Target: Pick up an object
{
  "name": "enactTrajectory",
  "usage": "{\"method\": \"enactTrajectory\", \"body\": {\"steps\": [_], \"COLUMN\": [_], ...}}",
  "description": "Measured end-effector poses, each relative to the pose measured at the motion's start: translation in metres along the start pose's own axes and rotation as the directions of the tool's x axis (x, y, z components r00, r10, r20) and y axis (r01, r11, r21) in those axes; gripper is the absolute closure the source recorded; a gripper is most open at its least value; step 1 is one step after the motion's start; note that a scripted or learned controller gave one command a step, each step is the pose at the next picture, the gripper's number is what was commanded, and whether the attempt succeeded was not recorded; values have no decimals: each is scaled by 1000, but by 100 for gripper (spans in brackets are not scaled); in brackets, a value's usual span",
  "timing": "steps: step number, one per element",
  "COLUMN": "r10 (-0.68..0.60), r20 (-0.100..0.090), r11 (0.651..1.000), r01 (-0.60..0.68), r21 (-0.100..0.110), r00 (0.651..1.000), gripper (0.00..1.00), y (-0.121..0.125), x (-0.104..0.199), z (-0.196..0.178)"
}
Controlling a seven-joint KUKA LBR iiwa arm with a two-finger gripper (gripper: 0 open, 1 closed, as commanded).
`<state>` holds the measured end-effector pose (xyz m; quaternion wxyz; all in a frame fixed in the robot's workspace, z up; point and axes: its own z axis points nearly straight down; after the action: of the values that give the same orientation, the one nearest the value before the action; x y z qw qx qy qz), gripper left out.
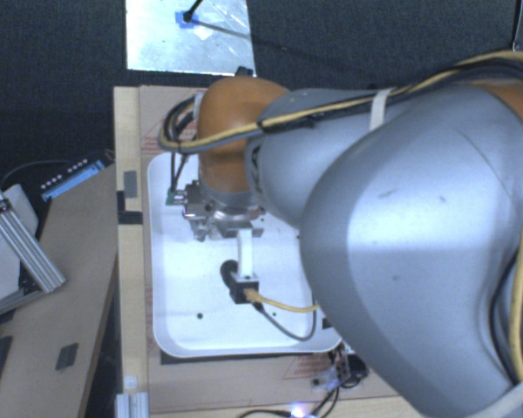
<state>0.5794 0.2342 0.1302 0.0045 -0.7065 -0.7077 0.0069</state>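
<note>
Grey arm (418,233) comes in from 3 o'clock and covers the right half of the camera view; its orange band (231,116) sits over the upper part of the white bin (170,333). Under the band, the metal wrist and gripper (229,223) point straight down into the bin, above its upper middle. The wrist body hides the tip, so whether the gripper is spread or pressed together cannot be told, and nothing can be seen held in it. Just at 6 o'clock from the gripper, a short white bar (245,255) ends in a black piece (235,283); a yellow cable (283,306) runs from there toward 3 o'clock under the arm. Whether bar and black piece belong to the gripper cannot be told. For an object to pick, the one candidate is a small dark speck (199,315) on the bin floor at 7 o'clock from the gripper, well apart from it, too small to identify. The bin rests on a pale wooden desk (129,259). At 12 o'clock, beyond the desk, lies a shiny silver sheet (187,24). At 9 o'clock: a metal rail (22,246) and a blue strip (70,177).
</note>
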Motion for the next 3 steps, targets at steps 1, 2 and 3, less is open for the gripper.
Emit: {"method": "enactTrajectory", "body": {"steps": [1, 2, 3], "r10": [-2, 0, 0], "r20": [-6, -3, -4], "r11": [1000, 1000, 1000], "r01": [2, 0, 0], "r21": [-22, -17, -17], "r00": [1000, 1000, 1000], "gripper": [100, 100, 100], "y": [-3, 6, 6], "x": [0, 0, 0], "z": [-88, -70, -72]}}
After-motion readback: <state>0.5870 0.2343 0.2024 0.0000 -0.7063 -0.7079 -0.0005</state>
